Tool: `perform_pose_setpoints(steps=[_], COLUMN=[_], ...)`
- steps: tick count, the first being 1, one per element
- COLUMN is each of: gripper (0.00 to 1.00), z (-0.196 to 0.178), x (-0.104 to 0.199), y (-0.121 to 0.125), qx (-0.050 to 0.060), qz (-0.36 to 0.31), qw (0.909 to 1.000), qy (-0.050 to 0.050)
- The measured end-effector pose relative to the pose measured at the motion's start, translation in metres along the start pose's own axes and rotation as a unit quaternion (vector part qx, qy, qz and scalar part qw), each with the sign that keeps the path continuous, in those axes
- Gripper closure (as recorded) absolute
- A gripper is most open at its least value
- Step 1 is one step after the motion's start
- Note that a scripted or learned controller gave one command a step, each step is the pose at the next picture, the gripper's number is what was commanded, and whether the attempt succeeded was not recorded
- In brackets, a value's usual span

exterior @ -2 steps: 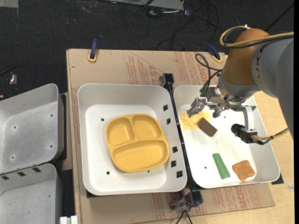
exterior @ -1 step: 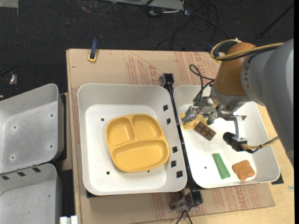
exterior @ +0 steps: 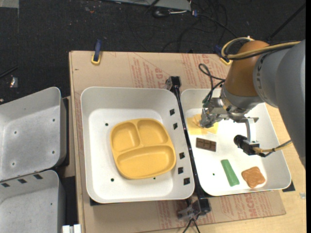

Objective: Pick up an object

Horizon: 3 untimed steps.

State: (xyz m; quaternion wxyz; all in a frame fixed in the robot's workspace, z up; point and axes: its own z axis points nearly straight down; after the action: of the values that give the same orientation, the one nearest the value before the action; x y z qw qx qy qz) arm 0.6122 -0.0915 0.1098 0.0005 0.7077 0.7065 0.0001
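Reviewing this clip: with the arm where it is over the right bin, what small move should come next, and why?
Probably a short straight descent. The gripper sits over the yellow item at the right bin's left edge, and nothing is visibly between its fingers. The brown bar, green stick and orange piece lie farther off.

So the bench I'm driving over is a brown cardboard-looking board with faded red print on it, sitting on dark floor. Two shallow white bins rest straight on it, side by side and touching along a black divider strip. The left bin takes up the middle of the board, the right bin runs out toward the right edge. On the far left corner I can see a yellow and blue clamp, and another clamp at the near edge between the bins.
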Motion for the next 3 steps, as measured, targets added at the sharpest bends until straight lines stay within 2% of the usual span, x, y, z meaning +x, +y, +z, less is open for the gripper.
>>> perform_pose_setpoints(steps=[2,3], gripper=[1.0,1.0], z=[-0.109,-0.096], x=[-0.015,-0.015], y=[0.014,0.014], qx=[-0.003,0.001], qz=[-0.001,-0.001], qw=[1.0,1.0], qy=[-0.001,0.0])
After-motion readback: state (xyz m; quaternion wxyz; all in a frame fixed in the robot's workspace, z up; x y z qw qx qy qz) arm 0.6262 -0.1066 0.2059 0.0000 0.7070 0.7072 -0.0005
